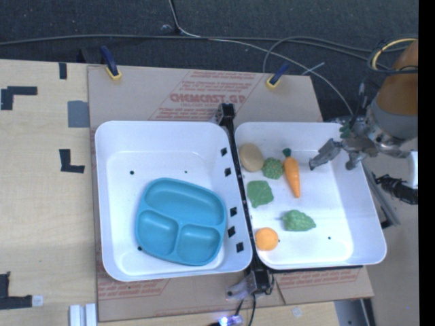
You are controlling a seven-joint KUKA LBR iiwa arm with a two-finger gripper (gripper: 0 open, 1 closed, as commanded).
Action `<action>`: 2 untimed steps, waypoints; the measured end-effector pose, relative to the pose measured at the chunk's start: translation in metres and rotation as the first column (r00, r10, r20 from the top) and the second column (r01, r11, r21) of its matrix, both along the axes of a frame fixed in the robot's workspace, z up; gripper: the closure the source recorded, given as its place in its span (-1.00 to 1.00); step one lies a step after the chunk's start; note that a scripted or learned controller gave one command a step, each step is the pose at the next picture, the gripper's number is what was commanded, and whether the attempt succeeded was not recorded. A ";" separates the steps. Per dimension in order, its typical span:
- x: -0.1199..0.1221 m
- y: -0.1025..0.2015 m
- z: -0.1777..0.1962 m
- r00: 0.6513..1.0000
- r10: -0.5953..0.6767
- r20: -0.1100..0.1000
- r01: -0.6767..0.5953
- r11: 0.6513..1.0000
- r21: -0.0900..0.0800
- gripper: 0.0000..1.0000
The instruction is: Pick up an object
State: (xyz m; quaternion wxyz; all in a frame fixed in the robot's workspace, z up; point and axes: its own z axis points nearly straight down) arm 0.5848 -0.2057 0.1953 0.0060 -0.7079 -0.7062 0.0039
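- Gripper (pixel 338 155): over the upper right part of the right bin (pixel 360 243), fingers spread apart, nothing between them.
- Arm (pixel 397 100): enters from the right, orange band at the top right.
- Right bin contents: toy carrot (pixel 292 174) nearest the gripper, just left of it and apart from the fingers; small broccoli piece (pixel 272 168) touching the carrot's left side; beige potato-like piece (pixel 251 157) by the divider; green leafy piece (pixel 259 193) below them; second green leafy piece (pixel 298 221) near the middle; orange ball-shaped fruit (pixel 266 239) at lower left.
- Left bin (pixel 115 155): blue three-compartment tray (pixel 181 221), lying flat.
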 end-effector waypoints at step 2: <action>0.000 0.001 -0.036 1.000 0.004 0.008 -0.004 1.000 -0.003 -1.00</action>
